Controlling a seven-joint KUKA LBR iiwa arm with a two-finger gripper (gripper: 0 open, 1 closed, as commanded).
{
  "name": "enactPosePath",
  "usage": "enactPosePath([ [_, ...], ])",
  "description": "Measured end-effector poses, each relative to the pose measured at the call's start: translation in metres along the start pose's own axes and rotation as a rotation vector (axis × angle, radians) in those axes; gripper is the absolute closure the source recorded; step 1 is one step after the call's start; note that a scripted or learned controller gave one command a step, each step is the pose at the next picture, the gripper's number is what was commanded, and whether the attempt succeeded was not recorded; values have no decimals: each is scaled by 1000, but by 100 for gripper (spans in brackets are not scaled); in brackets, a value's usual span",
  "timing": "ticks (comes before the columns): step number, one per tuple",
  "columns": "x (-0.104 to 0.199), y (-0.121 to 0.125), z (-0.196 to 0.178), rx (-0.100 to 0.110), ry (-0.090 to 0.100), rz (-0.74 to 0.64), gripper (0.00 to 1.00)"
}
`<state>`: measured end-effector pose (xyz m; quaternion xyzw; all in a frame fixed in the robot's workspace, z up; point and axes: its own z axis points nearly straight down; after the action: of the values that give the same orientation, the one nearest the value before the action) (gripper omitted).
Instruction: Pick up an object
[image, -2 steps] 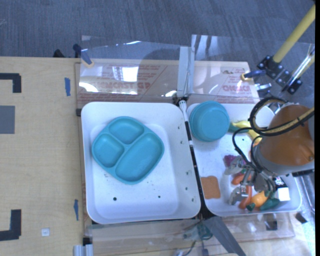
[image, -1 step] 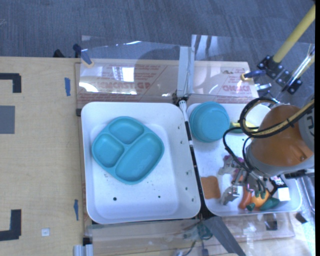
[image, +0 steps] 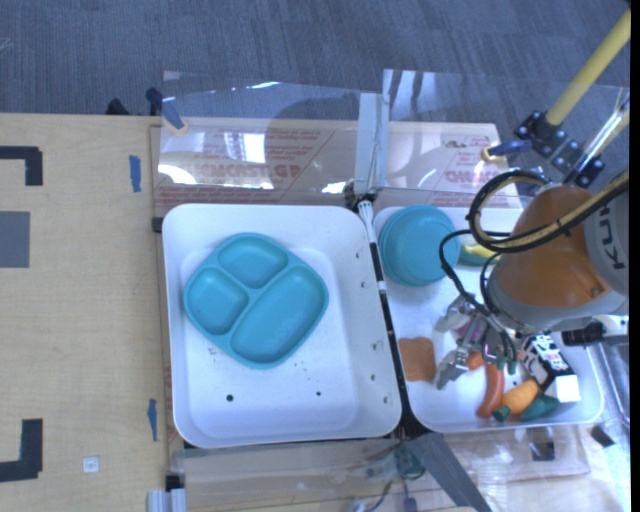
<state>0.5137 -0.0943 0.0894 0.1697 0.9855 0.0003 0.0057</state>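
Just right of a brown toy bread slice (image: 417, 358) in the right bin (image: 590, 395), the gripper (image: 457, 345) hangs with fingers spread and holding nothing, so closing here may well grab only air beside the slice.

A blue divided plate (image: 256, 298) lies in the left bin (image: 200, 420), nearer its far edge than its front edge.
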Motion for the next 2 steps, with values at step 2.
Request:
enactPosePath([
  [2,-72,-23,1,0,-1,92,0],
])
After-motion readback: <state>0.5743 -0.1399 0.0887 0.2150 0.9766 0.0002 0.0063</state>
